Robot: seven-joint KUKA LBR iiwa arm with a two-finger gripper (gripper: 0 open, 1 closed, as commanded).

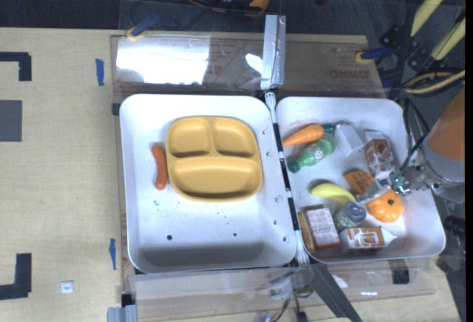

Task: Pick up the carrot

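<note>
Gripper (400, 184) indistinct at right edge; carrot (304, 135) unobstructed.

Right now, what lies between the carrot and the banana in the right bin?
In the camera view, a green toy vegetable lies between the carrot above it and the banana below, near the bin's left wall.

Single fixed camera above bench (59, 165), angled down, both white bins (140, 187) in frame.
</note>
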